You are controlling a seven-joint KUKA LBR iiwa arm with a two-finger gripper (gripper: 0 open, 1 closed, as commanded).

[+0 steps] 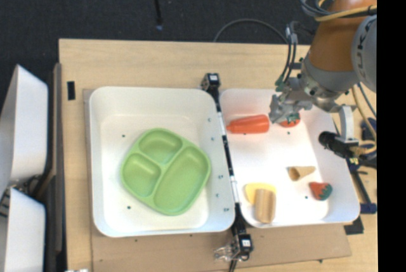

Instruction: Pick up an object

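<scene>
Nearest: cork-like cylinder (264, 205). Farther back, gripper (287, 113) poised over small red piece (288, 121); grasp state unclear; called for descent.

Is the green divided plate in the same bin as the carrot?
No, the green divided plate lies in the left bin, while the carrot lies in the right bin.

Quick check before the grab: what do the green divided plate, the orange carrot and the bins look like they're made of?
Green plate: looks like molded plastic, matte, with uniform color and soft rounded dividers. Carrot: probably toy plastic or rubber, smooth, evenly orange with a slight sheen; I can't tell hard from soft. Bins: white, thin-walled, likely plastic, smooth with rounded corners and faint glare.
</scene>
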